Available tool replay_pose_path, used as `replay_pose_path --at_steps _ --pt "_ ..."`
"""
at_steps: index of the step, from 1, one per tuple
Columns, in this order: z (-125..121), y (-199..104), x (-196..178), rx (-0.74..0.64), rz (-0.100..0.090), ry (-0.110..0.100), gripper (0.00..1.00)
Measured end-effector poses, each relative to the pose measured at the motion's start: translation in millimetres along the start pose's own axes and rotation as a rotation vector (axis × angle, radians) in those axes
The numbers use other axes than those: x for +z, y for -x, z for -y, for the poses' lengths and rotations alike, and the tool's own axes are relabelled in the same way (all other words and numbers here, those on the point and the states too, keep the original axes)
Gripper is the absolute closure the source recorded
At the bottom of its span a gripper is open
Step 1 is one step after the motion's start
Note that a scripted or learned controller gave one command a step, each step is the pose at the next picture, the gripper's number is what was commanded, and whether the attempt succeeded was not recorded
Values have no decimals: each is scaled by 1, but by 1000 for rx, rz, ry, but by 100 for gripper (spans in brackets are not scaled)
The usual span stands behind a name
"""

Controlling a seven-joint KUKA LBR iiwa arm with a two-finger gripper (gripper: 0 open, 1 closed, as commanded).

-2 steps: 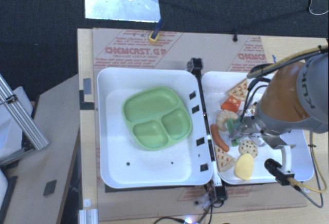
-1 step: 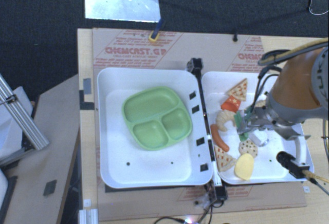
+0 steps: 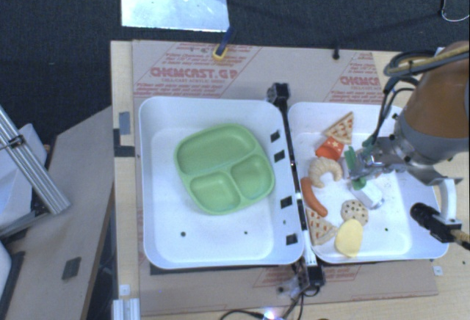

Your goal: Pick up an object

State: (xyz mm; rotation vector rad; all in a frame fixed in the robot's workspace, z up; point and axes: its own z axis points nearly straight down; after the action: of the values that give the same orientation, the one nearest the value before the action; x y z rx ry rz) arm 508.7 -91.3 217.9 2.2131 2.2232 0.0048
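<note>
- Bench of pale board carries two shallow white bins side by side, with red lettering printed along its far edge.
- Left bin holds a green tray with three compartments, lying a little turned near the bin's middle.
- Right bin holds the toy food, gathered mostly toward its left half.
- Arm, grey with an orange band, reaches in from the right and hangs over the right bin.
- Gripper sits low over the middle of the right bin, with green parts at its tip; whether its fingers are apart or together cannot be told, and nothing is seen between them.
- Pizza slice lies at the far end of the food, with a red piece just below it.
- Croissant lies just left of the gripper.
- Sausage lies slanted near the divider between the bins.
- Waffle piece lies below the sausage.
- Yellow chip rests at the near side, touching a cookie above it.
- White block lies just below the gripper.
</note>
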Motion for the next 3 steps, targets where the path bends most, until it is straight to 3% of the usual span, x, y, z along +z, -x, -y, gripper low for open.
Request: replay_pose_path --at_steps 2,3 --pt "-57 -106 -10 -4 -2 -1 100" --pt "-50 -113 -14 -2 -2 -5 100"
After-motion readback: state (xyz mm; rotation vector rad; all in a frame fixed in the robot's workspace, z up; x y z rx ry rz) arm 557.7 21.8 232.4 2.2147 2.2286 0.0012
